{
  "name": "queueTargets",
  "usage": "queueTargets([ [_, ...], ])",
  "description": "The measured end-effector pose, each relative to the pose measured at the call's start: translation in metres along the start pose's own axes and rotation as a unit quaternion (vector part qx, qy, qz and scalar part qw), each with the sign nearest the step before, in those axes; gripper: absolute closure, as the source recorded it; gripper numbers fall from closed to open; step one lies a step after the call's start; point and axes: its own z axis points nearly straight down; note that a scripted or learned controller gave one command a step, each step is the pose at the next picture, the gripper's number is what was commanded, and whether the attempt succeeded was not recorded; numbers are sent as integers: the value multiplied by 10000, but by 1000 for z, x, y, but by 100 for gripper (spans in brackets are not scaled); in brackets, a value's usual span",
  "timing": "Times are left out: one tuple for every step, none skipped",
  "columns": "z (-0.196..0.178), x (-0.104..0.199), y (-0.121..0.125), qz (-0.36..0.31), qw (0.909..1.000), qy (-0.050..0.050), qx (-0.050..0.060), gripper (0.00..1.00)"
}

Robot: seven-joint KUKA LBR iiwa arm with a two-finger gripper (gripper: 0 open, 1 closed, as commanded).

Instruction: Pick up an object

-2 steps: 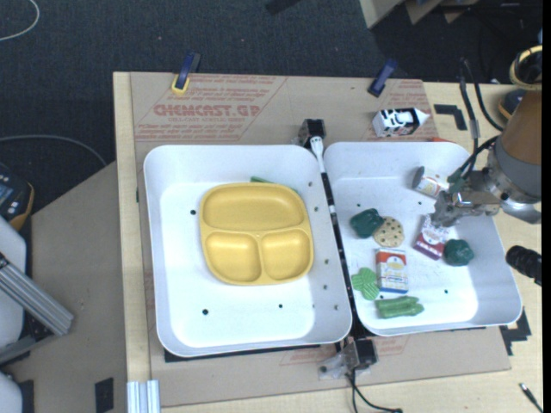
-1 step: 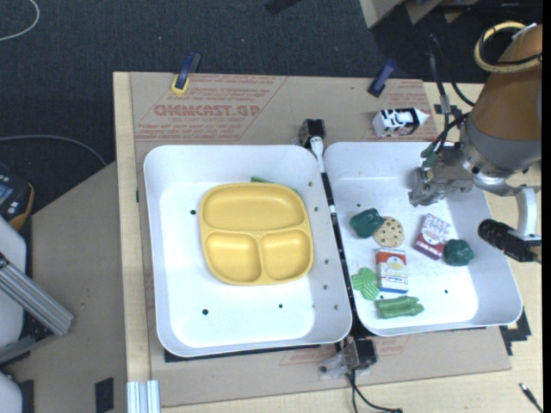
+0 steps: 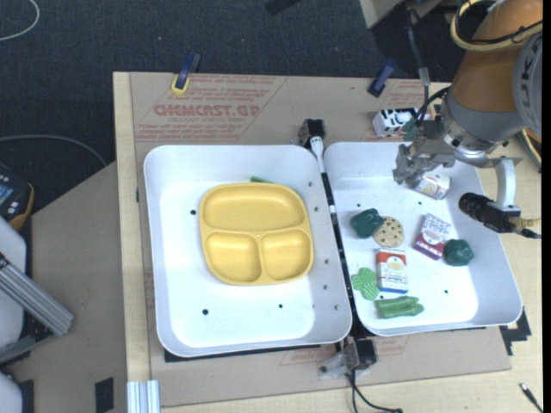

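1. Bench [image 3: 138, 231] is a cardboard-topped board on dark carpet, two white bins side by side on it.
2. Right bin [image 3: 495, 304], near edge: green pod-like toy [image 3: 398, 308], leafy green piece [image 3: 366, 282] beside it, small red and white carton [image 3: 392, 271] touching both.
3. Right bin, middle: cookie [image 3: 389, 231] against a dark green lump [image 3: 367, 222]; red and white packet [image 3: 432, 236] with a second green lump [image 3: 458, 252] just beside it.
4. Left bin [image 3: 172, 317]: yellow three-compartment tray [image 3: 256, 232], nothing in its compartments. A green sliver [image 3: 261, 180] peeks out at the tray's far edge.
5. Right bin, far side: gripper [image 3: 420, 169] is low over a small white cup-like item [image 3: 435, 184], about touching it. Can't tell finger spacing or any grasp.
6. Beyond the bin: black and white item [image 3: 393, 120] on the board.
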Motion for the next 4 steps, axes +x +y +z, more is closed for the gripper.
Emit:
queueTargets([
  [2, 0, 3, 11, 10000, -5, 10, 100],
  [-6, -1, 11, 9, 10000, -3, 5, 100],
  [-11, 7, 12, 14, 10000, -2, 5, 100],
  [-13, 8, 3, 25, 10000, 5, 37, 100],
])
